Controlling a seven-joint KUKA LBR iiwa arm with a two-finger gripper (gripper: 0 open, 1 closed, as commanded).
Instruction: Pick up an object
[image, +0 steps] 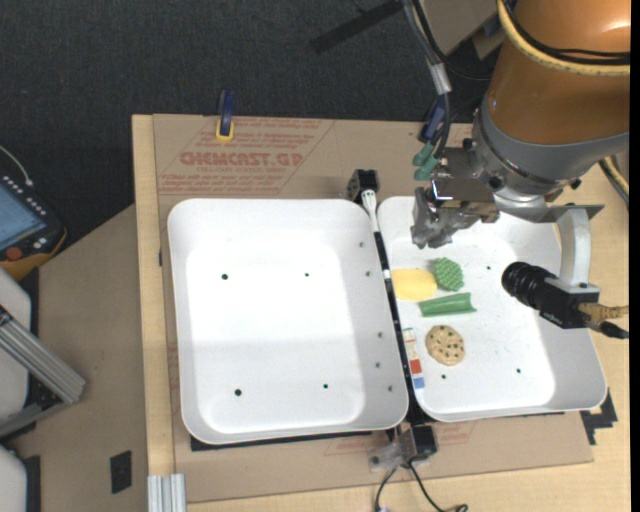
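In the right bin (520, 385) lie a yellow block (412, 283), a green ridged piece (446, 272), a green flat strip (446, 305) and a round chocolate-chip cookie (445, 345). My gripper (436, 233) hangs over the bin's far left part, just above and behind the yellow block and the green ridged piece. Nothing shows between its fingers. The large grey and orange arm (560, 90) covers the bin's far right corner.
The left bin (200, 300) stands beside the right one, with only small dark dots on its floor. A black cylinder mount (535, 283) sticks out over the right bin. Clamps sit at the bins' far (362, 184) and near (415, 443) joints.
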